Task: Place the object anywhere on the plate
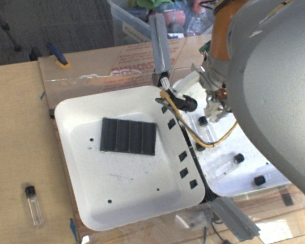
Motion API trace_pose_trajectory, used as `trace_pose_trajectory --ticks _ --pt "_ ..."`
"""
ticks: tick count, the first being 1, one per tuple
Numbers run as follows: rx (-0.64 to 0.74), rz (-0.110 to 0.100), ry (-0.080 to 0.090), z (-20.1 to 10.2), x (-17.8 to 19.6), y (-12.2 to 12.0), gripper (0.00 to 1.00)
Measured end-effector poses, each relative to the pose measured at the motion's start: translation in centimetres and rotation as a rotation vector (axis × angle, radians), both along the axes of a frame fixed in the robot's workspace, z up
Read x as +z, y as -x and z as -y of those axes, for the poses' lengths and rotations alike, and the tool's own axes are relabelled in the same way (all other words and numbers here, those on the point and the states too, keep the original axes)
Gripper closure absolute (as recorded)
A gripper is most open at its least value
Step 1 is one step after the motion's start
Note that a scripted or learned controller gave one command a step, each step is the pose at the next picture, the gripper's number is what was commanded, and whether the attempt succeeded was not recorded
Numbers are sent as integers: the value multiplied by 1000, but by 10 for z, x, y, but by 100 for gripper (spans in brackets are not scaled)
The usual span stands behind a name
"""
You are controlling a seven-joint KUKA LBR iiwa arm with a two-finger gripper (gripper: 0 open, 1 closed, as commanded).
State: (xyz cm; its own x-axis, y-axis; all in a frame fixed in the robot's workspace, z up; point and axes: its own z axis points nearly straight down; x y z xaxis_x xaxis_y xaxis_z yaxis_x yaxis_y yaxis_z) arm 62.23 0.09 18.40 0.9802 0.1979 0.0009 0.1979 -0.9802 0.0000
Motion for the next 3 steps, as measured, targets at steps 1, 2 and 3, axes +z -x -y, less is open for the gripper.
trace_pose_trajectory --ticks 1,2,3 --pt "348 -2 0 -15 94 -14 100" --pt "119 -6 -1 -6 0 0 100" --pt "-1 3 0 -14 156 -5 100"
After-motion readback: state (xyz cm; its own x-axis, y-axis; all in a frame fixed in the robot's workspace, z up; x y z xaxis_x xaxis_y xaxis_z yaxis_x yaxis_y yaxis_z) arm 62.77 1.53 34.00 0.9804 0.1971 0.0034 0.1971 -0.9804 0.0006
